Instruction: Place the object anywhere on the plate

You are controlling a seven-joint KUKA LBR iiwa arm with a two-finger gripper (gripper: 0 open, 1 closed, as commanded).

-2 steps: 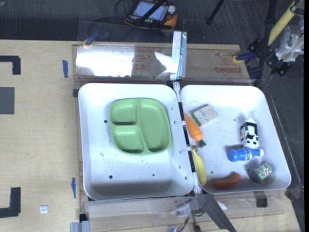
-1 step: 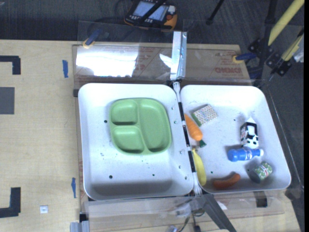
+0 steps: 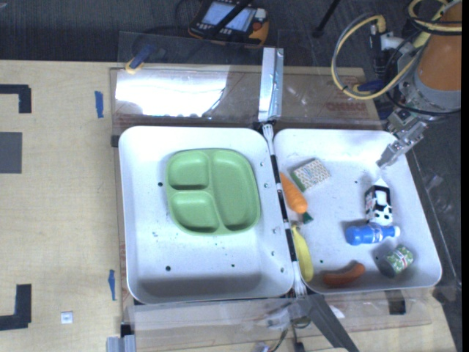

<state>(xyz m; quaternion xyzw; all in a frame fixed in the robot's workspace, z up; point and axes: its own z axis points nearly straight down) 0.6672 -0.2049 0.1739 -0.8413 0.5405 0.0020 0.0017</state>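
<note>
Biggest things first: two white bins sit side by side, the left bin (image 3: 139,218) and the right bin (image 3: 344,149). The left one carries the green plate (image 3: 213,190), a three-compartment tray sitting roughly in the middle with nothing on it. The arm (image 3: 440,64) hangs over the right bin's far right corner, and its gripper (image 3: 398,149) isn't holding anything, though honestly can't tell how it's set. All the candidate objects are in the right bin: a carrot (image 3: 295,196) and banana (image 3: 302,251) along the left wall, a sausage (image 3: 343,274), blue bottle (image 3: 370,233), patterned packet (image 3: 311,173), cow toy (image 3: 379,204) and a small green can (image 3: 396,259).
</note>
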